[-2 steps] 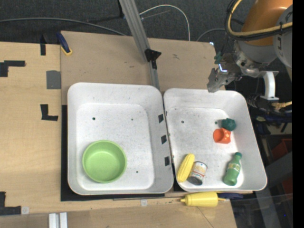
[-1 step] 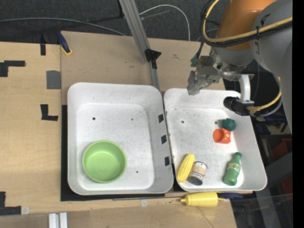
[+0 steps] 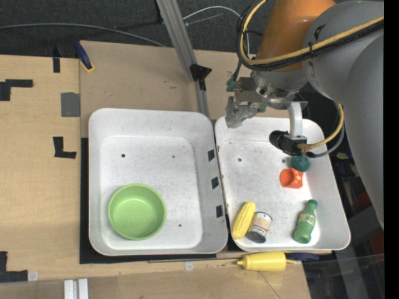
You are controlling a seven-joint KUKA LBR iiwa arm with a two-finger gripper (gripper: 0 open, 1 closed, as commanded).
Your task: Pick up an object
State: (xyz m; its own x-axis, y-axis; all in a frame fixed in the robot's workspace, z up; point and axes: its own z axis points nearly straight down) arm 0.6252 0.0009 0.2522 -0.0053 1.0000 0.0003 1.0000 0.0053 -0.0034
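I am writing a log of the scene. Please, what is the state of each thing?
green bowl: upright, left bin
corn cob: lying, right bin
can: lying beside the cob
green bottle: lying
yellow bottle: lying outside the bins
gripper: above right bin's rim

Arm (image 3: 349,48): grey, entering from the right, bent over at upper right. Orange band (image 3: 293,17): rounded, set above the wrist, ringed by black and yellow cables. Gripper (image 3: 237,114): grey, hanging low at the wrist's left end, pointing downward.
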